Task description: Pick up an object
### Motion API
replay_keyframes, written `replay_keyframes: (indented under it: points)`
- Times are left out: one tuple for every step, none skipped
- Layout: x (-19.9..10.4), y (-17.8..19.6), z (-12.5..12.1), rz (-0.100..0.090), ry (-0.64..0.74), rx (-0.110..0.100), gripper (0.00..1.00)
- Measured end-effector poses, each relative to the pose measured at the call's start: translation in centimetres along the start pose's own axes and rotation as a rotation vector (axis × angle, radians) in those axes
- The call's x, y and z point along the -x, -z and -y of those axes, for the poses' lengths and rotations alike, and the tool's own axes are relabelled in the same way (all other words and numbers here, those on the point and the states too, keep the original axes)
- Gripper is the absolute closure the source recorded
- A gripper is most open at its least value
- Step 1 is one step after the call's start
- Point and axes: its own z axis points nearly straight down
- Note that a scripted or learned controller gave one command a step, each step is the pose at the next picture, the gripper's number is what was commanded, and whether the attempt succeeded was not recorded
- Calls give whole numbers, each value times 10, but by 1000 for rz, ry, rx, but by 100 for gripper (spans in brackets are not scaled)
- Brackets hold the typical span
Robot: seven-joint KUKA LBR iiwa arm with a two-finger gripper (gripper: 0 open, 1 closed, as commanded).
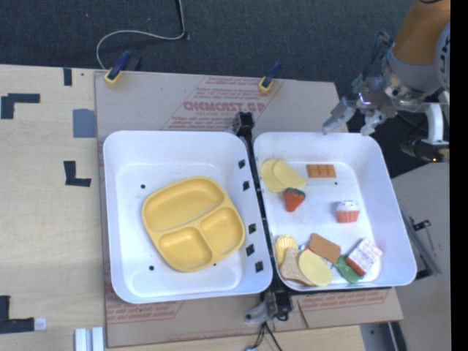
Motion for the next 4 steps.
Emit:
replay_keyframes:
  points:
    - [-33,-87,-11,-1,2,-4,0]
    - [-74,-101,28,-2,2,-5,0]
    - [-106,-73,88,-1,0,-5,0]
    - [-65,-170,62,1,-2,-4,0]
